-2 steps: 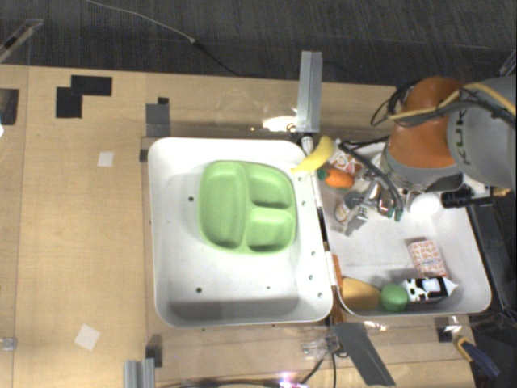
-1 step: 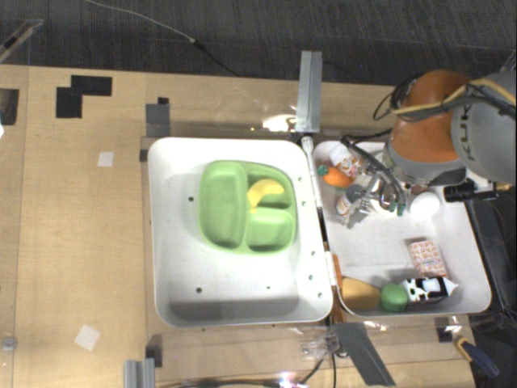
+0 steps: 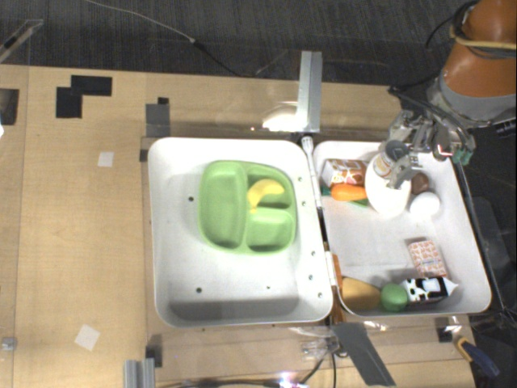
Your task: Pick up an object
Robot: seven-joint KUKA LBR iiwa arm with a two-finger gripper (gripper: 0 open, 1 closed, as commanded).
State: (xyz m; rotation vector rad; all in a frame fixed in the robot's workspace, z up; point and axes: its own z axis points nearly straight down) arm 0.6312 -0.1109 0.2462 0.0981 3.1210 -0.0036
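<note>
My gripper [image 3: 401,164] hangs over the back of the right bin [image 3: 477,253], just above a white round object [image 3: 386,196]. Beside that object lie an orange carrot [image 3: 348,192], a printed snack packet [image 3: 344,172], a brown piece [image 3: 419,183] and a white egg shape [image 3: 425,204]. Toward the front of this bin are a pink patterned box [image 3: 426,256], a black-and-white cow-print item [image 3: 426,290], a green ball [image 3: 394,297] and a tan lump [image 3: 361,294]. I see nothing held by the gripper.
The left bin [image 3: 174,241] holds a green divided plate [image 3: 222,204] with a yellow banana-like piece [image 3: 266,192] in one compartment. A metal post [image 3: 310,91] stands behind the wall between the bins. The arm's orange band [image 3: 485,43] is at the upper right.
</note>
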